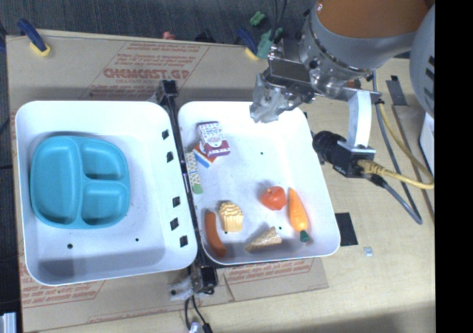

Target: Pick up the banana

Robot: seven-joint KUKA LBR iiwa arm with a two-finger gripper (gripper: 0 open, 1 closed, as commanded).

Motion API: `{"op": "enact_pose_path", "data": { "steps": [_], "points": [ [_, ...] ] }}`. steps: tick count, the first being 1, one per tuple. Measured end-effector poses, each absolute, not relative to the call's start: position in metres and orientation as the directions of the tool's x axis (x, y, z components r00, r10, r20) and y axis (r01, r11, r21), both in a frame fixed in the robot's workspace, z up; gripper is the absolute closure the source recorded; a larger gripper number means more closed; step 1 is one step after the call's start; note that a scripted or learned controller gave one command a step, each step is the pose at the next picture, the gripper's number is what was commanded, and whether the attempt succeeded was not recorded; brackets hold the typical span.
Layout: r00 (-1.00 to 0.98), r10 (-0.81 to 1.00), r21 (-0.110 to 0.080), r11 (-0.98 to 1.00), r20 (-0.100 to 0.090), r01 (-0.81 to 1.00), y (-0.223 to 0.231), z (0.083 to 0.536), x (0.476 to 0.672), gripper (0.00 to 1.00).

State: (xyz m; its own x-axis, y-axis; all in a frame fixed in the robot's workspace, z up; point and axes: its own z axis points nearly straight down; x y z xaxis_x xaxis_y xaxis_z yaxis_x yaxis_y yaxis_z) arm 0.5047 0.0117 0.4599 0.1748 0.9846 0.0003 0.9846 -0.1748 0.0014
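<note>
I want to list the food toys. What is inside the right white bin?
In the right bin: carton, tomato, carrot, fries, hot dog, wedge. The gripper covers the far rim.

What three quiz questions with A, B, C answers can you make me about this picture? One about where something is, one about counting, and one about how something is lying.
1. Where is the end effector?
A. over the far edge of the right bin
B. touching the plate
C. down on the floor

2. How many sections does the blue tray have?
A. one
B. three
C. six

3. How is the carrot placed?
A. standing on its tip
B. hanging from the arm
C. lying flat beside the tomato

Answers:
1. A, it sits above that bin's far rim, away from the toys.
2. B, one long section and two smaller ones show.
3. C, it lies on the bin floor just right of the tomato.
</note>
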Motion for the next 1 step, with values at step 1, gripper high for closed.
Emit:
{"op": "enact_pose_path", "data": {
  "steps": [1],
  "points": [
    [0.129,0.992,-0.006,-0.129,-0.001,0.992,0.0744,0.3397,0.5079,1.0]
  ]
}}
